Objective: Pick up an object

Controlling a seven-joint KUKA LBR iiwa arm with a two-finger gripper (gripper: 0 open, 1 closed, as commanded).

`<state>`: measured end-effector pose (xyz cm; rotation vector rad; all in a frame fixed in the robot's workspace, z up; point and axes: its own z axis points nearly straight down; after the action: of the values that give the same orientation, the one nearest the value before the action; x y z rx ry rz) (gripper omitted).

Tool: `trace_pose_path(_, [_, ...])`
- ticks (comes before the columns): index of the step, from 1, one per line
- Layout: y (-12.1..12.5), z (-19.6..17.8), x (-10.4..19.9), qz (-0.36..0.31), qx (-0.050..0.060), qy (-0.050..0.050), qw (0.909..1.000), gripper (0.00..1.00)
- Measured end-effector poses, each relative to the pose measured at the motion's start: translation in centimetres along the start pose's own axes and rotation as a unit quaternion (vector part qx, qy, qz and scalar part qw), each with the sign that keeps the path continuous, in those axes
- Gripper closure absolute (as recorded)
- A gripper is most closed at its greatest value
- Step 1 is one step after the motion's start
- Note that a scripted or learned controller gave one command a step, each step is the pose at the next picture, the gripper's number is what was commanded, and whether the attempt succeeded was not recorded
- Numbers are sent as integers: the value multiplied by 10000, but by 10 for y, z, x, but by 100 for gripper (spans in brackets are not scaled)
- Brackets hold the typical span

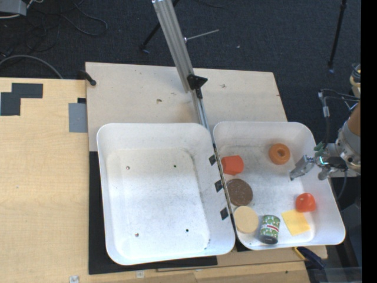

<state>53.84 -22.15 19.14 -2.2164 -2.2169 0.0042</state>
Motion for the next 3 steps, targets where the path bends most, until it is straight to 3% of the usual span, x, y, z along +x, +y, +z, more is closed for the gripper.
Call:
trace_pose_path(1, [1,-2,0,-2,-19,-6,10000,0])
trace_pose_path(2, [0,62,4,-2,10,4,10000,0])
trace_pose_path(3, [0,100,5,7,-30,-15,10000,0])
